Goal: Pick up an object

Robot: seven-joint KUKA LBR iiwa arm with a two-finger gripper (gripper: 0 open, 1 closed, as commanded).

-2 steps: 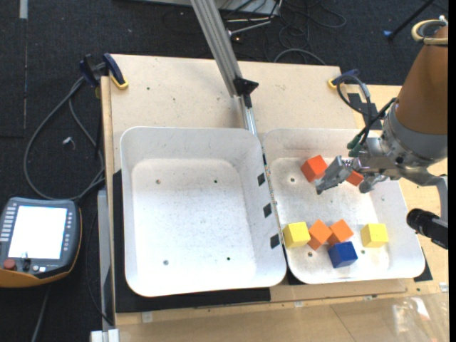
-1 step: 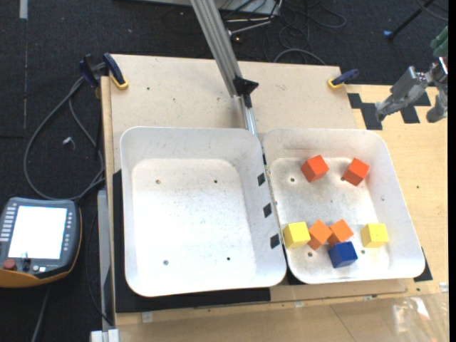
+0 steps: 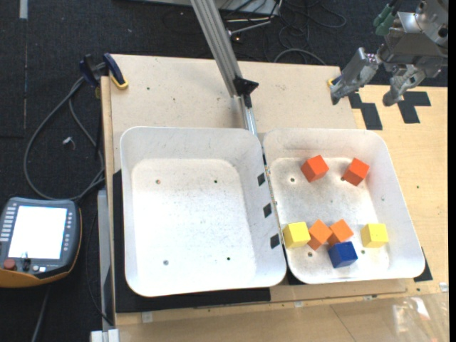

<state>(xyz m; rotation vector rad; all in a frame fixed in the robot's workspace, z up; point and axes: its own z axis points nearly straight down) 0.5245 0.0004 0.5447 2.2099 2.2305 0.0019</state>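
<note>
The right bin holds several small cubes. Two orange cubes lie apart near its far side. Toward the near side, a yellow cube, two more orange cubes and a blue cube cluster together. Another yellow cube sits just to their right. My gripper hangs high above the bench beyond the right bin's far edge. It is open, with its two fingers spread wide and nothing between them.
The left bin lies beside the right one, and they meet at a ridge with black tape marks. A slanted metal pole comes down to the bins' far junction. A teach pendant lies off the bench at left. A clamp grips the far-left corner.
</note>
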